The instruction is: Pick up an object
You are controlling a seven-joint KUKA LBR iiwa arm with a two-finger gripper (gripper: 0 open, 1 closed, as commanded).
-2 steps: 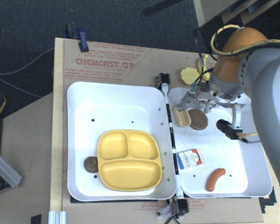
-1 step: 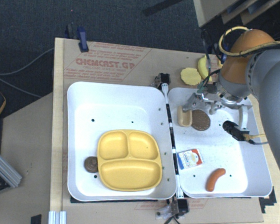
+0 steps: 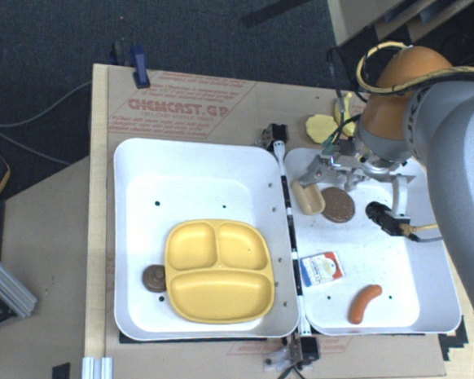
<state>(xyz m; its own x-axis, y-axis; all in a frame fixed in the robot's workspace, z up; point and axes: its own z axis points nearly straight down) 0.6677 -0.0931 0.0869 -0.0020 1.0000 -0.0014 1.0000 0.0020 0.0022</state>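
Two shallow white bins sat side by side on the counter [image 3: 104, 215]. The left bin [image 3: 140, 177] carried a yellow divided plate [image 3: 217, 270] toward its near side, with a small brown round cookie-like piece [image 3: 154, 278] just beside the plate's left edge, partly tucked under it. A black strip marked where the two bins met. In the right bin [image 3: 410, 272], a tan wooden block [image 3: 308, 198] lay near the far left corner, touching a brown disc [image 3: 338, 206] on its right. Nearer the camera lay a small white packet with red and blue print [image 3: 322, 269], and to its right an orange-brown sausage [image 3: 364, 303], well apart from the disc. A yellow object [image 3: 320, 128] rested on the counter beyond the right bin's far edge. The gripper [image 3: 336, 176] hung over the far part of the right bin, right above the block and disc; whether it was spread or pressed together could not be told, and nothing was visibly pinched in it.
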